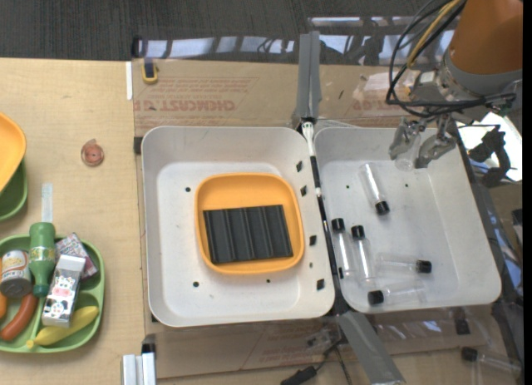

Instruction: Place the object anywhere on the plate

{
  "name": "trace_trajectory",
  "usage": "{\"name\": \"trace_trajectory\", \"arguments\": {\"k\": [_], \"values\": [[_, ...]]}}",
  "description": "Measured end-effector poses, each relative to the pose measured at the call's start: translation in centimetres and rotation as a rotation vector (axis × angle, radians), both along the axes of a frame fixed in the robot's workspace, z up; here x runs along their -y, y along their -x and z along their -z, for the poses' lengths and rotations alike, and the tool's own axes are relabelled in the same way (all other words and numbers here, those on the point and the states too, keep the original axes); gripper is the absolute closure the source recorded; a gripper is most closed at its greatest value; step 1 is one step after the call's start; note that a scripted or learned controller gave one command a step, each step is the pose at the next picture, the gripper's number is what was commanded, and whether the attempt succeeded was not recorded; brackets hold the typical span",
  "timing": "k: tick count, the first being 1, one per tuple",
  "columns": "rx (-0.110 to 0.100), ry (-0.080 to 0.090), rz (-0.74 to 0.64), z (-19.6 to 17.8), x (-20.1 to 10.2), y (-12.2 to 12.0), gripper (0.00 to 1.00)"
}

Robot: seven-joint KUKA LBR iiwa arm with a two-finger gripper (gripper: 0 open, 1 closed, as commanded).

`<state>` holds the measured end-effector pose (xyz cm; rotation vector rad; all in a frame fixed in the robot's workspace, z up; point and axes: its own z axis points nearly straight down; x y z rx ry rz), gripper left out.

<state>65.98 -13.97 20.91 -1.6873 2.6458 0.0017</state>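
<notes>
Over the far right of the right bin, the gripper hangs with fingers slightly spread and nothing between them. Clear black-capped tubes lie below, the closest tube just nearer and left. Pickup seems pending: descend, grasp one, then carry it left to the plate.

two shallow white plastic bins sit side by side on a pale tan wooden bench. the left white bin holds a square orange plate with a dark grey ribbed panel across its middle. the right white bin carries clear plastic tubes with black caps. brown cardboard with red lettering lies along the bins' far edge. at the bench's left edge a green compartment tray holds mixed-colour toy food. the arm's band is orange.
</notes>
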Motion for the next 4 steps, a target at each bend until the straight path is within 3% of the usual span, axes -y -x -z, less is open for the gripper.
{"name": "trace_trajectory", "arguments": {"k": [1,3,4], "values": [[0.002,0.0,0.11,-11.7,7.2,0.0,1.0],[0.003,0.0,-0.494,-23.2,8.2,0.0,1.0],[0.0,0.0,-0.293,-2.6,3.3,5.5,1.0]]}}
